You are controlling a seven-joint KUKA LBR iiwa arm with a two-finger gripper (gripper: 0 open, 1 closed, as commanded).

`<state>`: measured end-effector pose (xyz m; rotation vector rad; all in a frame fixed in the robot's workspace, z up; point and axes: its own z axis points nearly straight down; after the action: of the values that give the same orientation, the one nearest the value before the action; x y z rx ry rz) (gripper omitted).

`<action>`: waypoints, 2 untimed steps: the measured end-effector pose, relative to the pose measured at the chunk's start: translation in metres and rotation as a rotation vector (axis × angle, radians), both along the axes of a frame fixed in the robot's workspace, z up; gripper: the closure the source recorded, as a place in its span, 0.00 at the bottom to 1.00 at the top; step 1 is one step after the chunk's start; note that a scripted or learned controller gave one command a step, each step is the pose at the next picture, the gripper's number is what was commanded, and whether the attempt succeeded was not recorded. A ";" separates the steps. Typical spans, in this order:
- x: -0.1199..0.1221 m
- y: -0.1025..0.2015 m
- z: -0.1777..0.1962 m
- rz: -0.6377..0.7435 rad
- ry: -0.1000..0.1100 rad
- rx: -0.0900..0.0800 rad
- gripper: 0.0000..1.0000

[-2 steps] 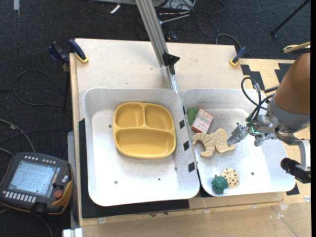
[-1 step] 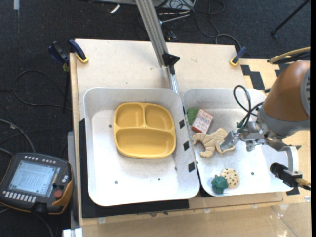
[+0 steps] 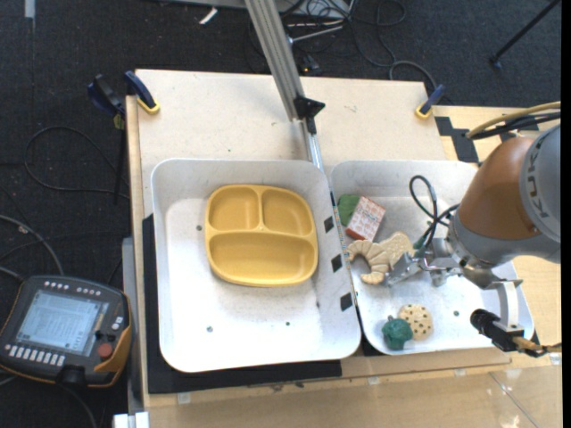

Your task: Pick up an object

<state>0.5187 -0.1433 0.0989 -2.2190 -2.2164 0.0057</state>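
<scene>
**Now: arm low in the right bin, claw at the tan toy**

Arm comes in from the right and bends down into the right bin. Gripper sits at the right-hand end of the tan toy animal, touching it or just beside it; can't tell which. Can't tell either whether the claw is wide, narrow, or around anything, since metal parts and toy overlap at this angle. No sign the toy is lifted: it looks flat on the bin floor.

Likely target is the tan toy. It lies mid-bin and is the nearest thing to the claw. It also has some bare floor on its right, so a reach from that side makes sense.

Other candidates in the same bin:
- red-and-white box, just above the toy, near or touching it
- green piece, beside the box against the bin's left wall
- cookie and dark green lump, touching each other at the near edge, well apart from the claw

The box crowds the toy's upper side, so a close there could catch both.

Left bin holds a yellow divided plate, lying flat, far from the arm.

Step judged: at the grasp point, pick not yet confirmed.
</scene>
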 end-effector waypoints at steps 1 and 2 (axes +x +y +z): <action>0.001 0.000 -0.003 0.001 -0.007 -0.001 0.00; 0.001 0.000 0.008 0.001 -0.009 -0.001 1.00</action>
<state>0.5199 -0.1429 0.1064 -2.2227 -2.2227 -0.0023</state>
